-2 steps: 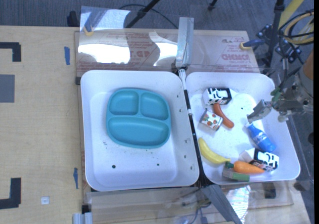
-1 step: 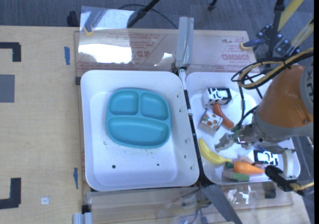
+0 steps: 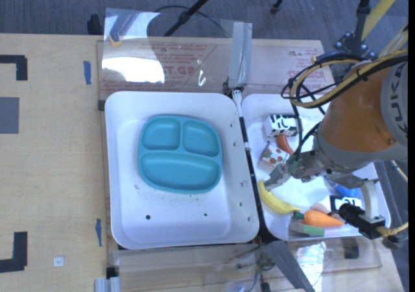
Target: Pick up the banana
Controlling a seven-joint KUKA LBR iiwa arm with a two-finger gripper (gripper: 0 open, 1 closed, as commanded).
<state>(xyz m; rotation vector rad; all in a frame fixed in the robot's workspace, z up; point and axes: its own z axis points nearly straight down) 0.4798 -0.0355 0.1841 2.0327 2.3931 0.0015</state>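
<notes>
We see the banana (image 3: 275, 201) lying in the right bin (image 3: 256, 106), near its front left side. It is yellow and curved. The tool (image 3: 280, 176) hangs just above the banana, and its fingers look a little apart with nothing between them. A toy carrot (image 3: 322, 219) lies just to the right of the banana, beside a small green piece (image 3: 307, 230). Farther back we see a black and white thing (image 3: 283, 123). The left bin (image 3: 123, 154) holds a blue plate with three parts (image 3: 179, 153). Both bins sit on the wooden tabletop (image 3: 48, 154).
</notes>
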